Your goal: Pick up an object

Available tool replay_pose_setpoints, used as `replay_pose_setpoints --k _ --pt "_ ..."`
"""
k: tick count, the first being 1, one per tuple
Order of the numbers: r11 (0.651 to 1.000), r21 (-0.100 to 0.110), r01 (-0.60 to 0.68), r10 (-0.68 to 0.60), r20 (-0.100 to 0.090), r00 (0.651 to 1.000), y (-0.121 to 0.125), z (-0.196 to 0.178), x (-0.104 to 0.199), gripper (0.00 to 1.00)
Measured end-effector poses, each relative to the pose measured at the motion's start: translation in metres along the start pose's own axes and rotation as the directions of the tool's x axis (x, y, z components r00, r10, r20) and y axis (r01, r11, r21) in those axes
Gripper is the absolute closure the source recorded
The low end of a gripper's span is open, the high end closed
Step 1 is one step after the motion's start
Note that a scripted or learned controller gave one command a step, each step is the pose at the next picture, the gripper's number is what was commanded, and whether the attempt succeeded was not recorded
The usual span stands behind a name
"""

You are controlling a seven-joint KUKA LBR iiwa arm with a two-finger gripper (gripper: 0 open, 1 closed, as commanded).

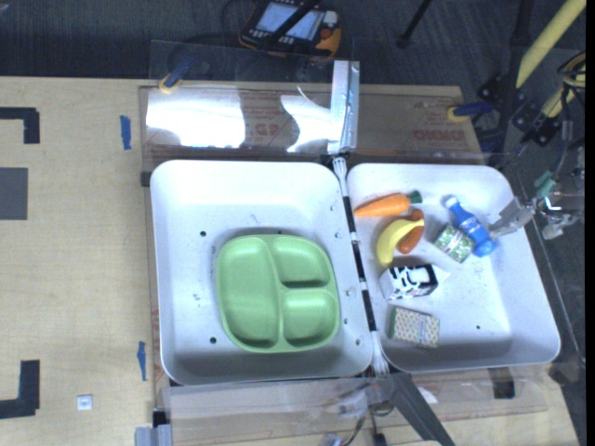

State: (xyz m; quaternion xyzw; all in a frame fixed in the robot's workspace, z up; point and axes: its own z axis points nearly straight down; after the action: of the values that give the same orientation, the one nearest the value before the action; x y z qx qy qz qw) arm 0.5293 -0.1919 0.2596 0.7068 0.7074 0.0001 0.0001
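Observation:
The right bin (507, 319) holds several objects. An orange carrot (383, 205) lies near its far left corner, with a yellow banana (398, 237) just below it. A blue bottle (468, 227) with a patterned label lies to their right. A black-and-white object (410, 281) sits nearer the front, and a speckled tan pad (413, 326) lies in front of that. My gripper (521, 214) is at the bin's right rim, just right of the blue bottle, with nothing seen in it.
The left bin (177, 249) carries a green divided plate (276, 291). A clear panel (242, 110) and a metal post (343, 105) stand behind the bins. Cables and stands crowd the far right beside the arm.

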Motion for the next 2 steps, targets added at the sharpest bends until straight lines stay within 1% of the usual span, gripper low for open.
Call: replay_pose_setpoints --k 1,2 --pt "1.0 0.0 -0.015 0.015 0.0 1.0 0.039 0.1 -0.031 0.0" --pt "0.99 -0.015 -0.143 0.143 -0.003 0.99 0.06 0.128 -0.018 0.0"
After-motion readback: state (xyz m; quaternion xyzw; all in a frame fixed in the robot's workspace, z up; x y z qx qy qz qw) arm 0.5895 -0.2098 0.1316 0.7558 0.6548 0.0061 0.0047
